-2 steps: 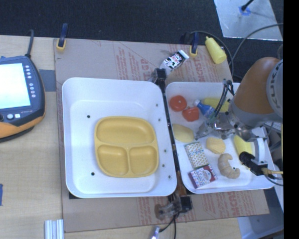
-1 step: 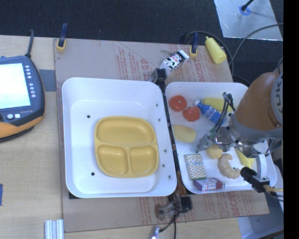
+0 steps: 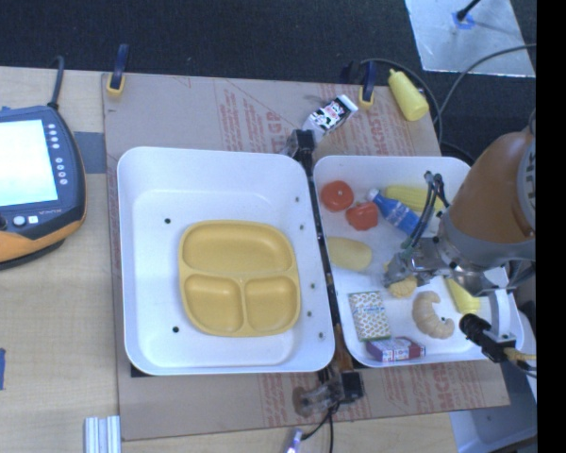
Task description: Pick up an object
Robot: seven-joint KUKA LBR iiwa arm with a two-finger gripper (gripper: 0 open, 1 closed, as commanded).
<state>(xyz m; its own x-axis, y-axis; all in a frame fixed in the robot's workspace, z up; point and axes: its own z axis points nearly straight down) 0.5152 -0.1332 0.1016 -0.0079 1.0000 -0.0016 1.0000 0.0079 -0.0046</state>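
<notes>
The right bin holds several toy foods: two red pieces, a blue bottle, a pale yellow lump, a patterned box, a red packet and a croissant. The arm, grey with an orange band, reaches in from the right. My gripper is low in the middle of this bin, right over a small yellow piece. The frame does not show whether anything is gripped.
The left bin holds a yellow divided plate. A teach pendant lies at the far left. Behind the bins lie a yellow bottle and a small black-and-white carton. Cables run by the arm.
</notes>
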